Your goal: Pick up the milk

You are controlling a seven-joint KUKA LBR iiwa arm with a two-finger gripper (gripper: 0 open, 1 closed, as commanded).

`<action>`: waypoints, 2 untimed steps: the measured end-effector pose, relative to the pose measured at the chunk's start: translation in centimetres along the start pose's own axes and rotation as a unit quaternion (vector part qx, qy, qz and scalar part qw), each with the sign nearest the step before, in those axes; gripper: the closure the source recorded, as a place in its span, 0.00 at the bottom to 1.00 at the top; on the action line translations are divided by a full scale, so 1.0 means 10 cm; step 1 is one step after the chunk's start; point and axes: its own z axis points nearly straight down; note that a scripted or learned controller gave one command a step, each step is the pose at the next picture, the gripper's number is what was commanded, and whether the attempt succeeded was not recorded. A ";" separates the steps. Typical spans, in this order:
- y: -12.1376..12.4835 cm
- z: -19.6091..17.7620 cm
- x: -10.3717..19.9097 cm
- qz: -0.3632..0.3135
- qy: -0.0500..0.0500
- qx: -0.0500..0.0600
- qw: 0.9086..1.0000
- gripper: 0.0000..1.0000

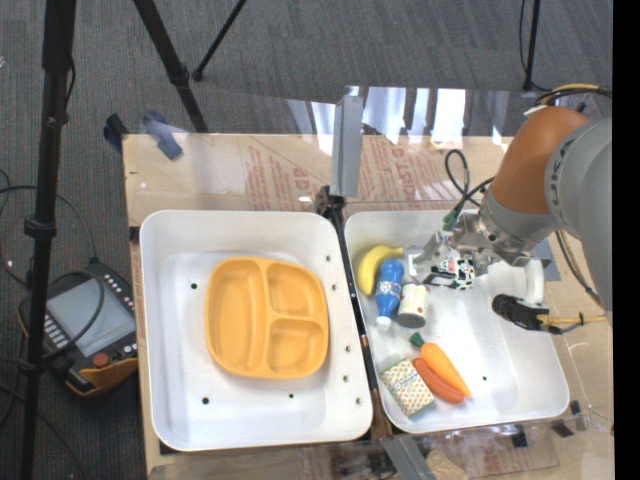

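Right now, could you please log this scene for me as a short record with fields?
left bin: yellow tray with three compartments
right bin: banana, blue bottle, cup, carrot, patterned box, milk
milk: cow-patterned carton near the bin's back, right of the banana
gripper: over the right bin, at the milk
grasp: cannot tell

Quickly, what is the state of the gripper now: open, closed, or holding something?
Gripper: over the right bin, above a black-and-white patterned item; open or shut cannot be told, and no grasp can be confirmed.
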 end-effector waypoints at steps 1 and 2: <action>0.03 0.00 -0.25 0.069 0.002 -0.003 0.998 0.00; 0.04 -0.09 -0.24 0.067 0.002 -0.003 0.998 1.00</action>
